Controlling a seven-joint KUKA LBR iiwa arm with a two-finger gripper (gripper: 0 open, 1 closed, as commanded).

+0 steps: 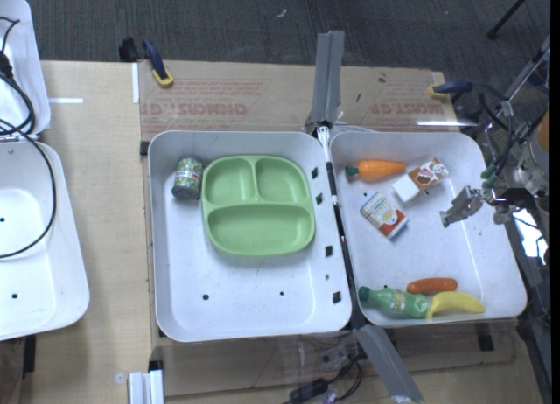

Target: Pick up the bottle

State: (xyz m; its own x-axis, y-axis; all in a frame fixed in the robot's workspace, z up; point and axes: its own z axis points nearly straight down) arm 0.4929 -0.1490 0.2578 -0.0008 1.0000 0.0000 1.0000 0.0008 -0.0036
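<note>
The green bottle (396, 302) lies on its side at the front left of the right bin (499, 254). Its cap points left, and its other end touches a yellow banana (457, 304). My gripper (458, 206) hangs over the right part of the same bin, well behind and to the right of the bottle. It is open with nothing between its fingers.
A red sausage-shaped toy (431, 285) lies just behind the bottle and banana. Further back are a carrot (380, 169), a small carton (383, 214) and a white-and-red box (421, 177). The left bin (175, 289) holds a green divided plate (258, 205) and a small can (186, 177).
</note>
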